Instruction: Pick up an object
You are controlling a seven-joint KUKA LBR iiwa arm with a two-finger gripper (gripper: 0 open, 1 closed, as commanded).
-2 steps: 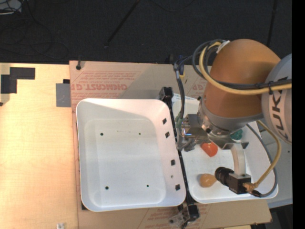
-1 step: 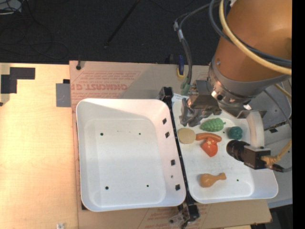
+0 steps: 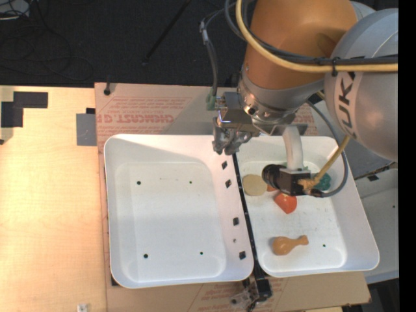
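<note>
The gripper (image 3: 225,142) hangs over the far left corner of the right bin (image 3: 356,229), nothing visibly in it; open or closed, I cannot tell. In that bin lie a tan disc (image 3: 254,185) by its left wall, a red piece (image 3: 286,203) mid-bin and a tan drumstick (image 3: 288,244) near its front edge.

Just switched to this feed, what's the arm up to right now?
The arm reaches in from the right, and its gripper hangs over the far end of the ridge where the left bin and the right bin meet. A beige disc, a red piece and a tan pear-shaped piece lie on the floor of the right bin. The gripper is apart from all three, so no pick looks done yet.
</note>
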